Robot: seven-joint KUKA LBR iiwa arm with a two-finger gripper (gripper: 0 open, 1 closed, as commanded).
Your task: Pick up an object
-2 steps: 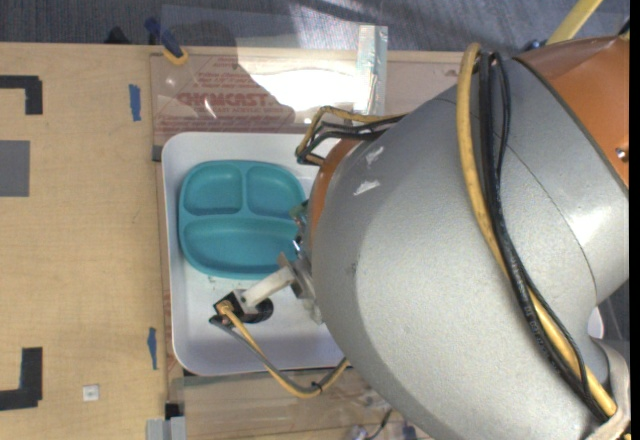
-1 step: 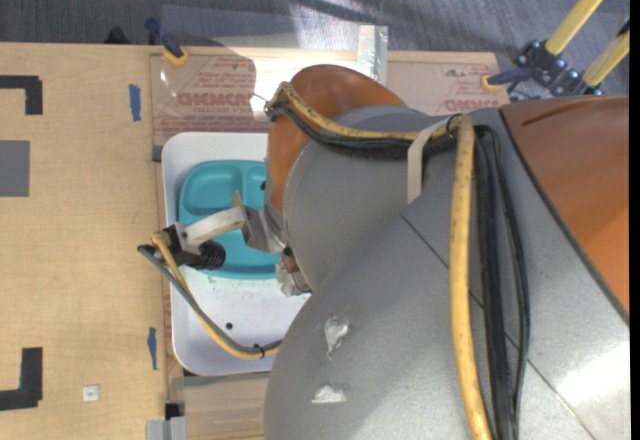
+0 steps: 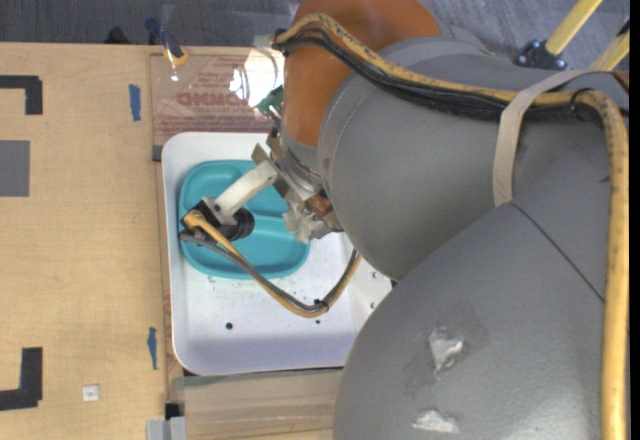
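Though part-hidden, teal dish (image 3: 207,180) lengthwise left-right.

Dish (image 3: 262,250) in bin (image 3: 260,330), seemingly leftward; arm (image 3: 450,178) above.

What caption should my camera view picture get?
Grey robot arm above a shallow teal plastic dish in a white bin.

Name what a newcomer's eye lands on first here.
The grey arm dominates, swelling across the right and lower part of the view, its orange band at top centre. To its left, a teal dish lies in the upper left of a white bin.
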